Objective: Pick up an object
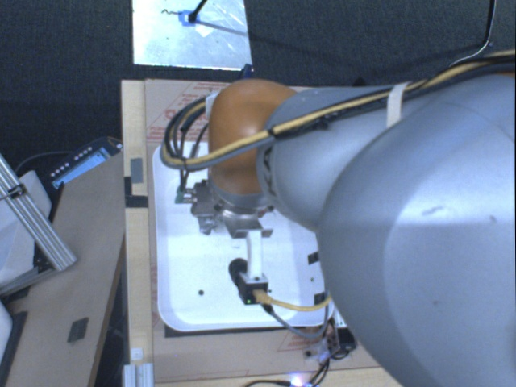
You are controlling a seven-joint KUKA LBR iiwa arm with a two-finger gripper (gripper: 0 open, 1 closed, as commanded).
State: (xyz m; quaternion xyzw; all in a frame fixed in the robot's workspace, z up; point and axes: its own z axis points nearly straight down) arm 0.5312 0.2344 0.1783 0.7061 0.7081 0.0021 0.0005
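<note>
Presently, gripper [216,213] hangs over white bin [173,297]; arm [387,216] hides what lies beneath.

The grey arm [387,216] crowded the right side of the view, and its orange band [242,127] leaned over a white bin [181,297]. Below the band the gripper [232,216] hung above the bin's floor, its tip hidden under the wrist. A small dark speck [200,292] lay on that floor, perhaps an object. Past the bench [137,264], a shiny sheet [189,22] lay on the dark floor [64,55].
</note>
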